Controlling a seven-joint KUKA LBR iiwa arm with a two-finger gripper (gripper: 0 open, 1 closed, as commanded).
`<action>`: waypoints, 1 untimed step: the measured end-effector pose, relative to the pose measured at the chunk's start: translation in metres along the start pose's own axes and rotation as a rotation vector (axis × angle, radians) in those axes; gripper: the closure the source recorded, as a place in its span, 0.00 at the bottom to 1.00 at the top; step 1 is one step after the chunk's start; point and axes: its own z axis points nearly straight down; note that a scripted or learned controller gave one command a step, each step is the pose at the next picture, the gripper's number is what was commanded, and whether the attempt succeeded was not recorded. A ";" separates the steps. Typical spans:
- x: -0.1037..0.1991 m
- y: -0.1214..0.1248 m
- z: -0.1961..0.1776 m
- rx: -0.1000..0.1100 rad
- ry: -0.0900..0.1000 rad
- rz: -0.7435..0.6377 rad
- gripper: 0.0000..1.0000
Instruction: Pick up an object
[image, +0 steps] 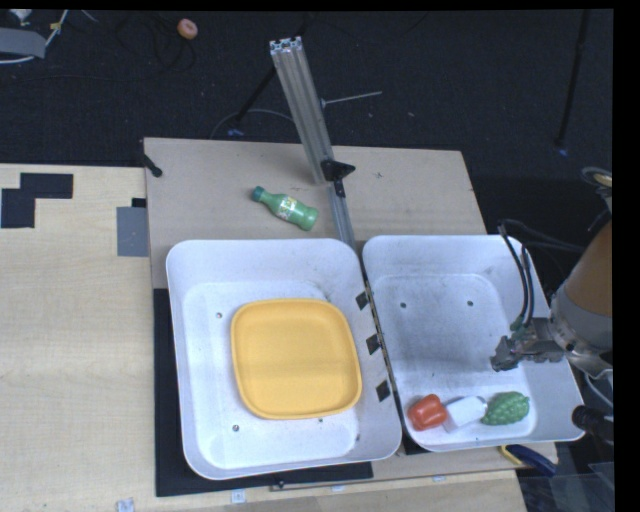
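Gripper (512, 352) is sitting low over the right bin (440, 290), around 3 o'clock inside it, close to the right wall. Honestly can't tell how it's set from this angle, it's just a dark clump of metal and cables up there. Nothing looks to be caught in it as far as I can see.

What matters for the grab: the green lumpy object (505, 408) is at roughly 6 o'clock from the gripper, near but not touching. Its long axis runs about 9 to 3 o'clock, tipped up a little at the 3 end. Just beside it at 9 o'clock is a small white object (464, 411), and past that a red object (428, 411). All 3 line up along the bin's 6 o'clock wall, pretty much touching each other. My guess is green is the easy target since it's closest, only 1 arm here anyway. Being crowded against the white thing and the wall could make it awkward.

Left bin (200, 290) has a yellow plate (296, 357) lying flat in the middle. Out on the bench (420, 190), at 12 o'clock from the bins, a green bottle (286, 208) lies on its side, and a metal rail (310, 110) slants up behind it. Bin floors are white and a bit scuffed.
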 end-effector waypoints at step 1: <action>0.003 -0.002 -0.061 -0.002 0.000 -0.001 1.00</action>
